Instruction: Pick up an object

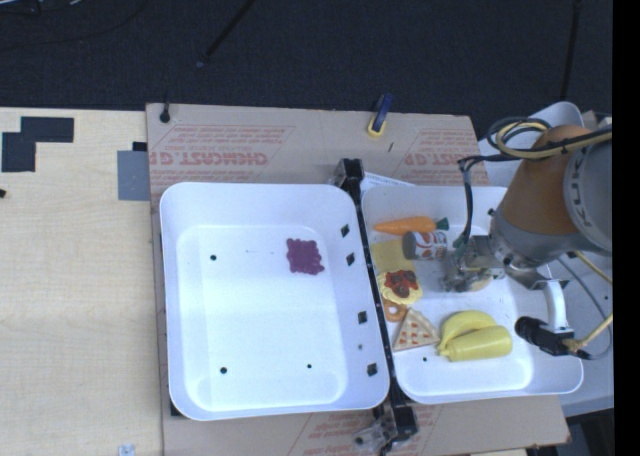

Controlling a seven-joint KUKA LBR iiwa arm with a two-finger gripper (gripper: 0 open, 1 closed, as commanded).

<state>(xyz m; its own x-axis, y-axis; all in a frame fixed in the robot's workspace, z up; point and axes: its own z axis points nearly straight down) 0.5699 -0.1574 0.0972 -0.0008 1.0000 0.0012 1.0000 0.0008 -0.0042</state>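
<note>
The arm (pixel 545 194) reached in from the right, and its gripper (pixel 468 272) sat low over the middle of the right bin (pixel 500 384); whether the claw was apart or together could not be told, and nothing was visibly held in it. Just left of the gripper lay a small can (pixel 430 244) with a red and white label, on its side, long axis running left to right. Above it lay an orange carrot (pixel 405 226), tapered, also lying left to right. A flat yellow piece with a red and dark top (pixel 400 284) lay near the bin's left wall, with a triangular pizza slice (pixel 413 330) below it. A smooth yellow banana (pixel 474 335) lay nearby, long axis left to right. The left bin (pixel 190 244) held a knobbly purple grape cluster (pixel 305 255).
</note>
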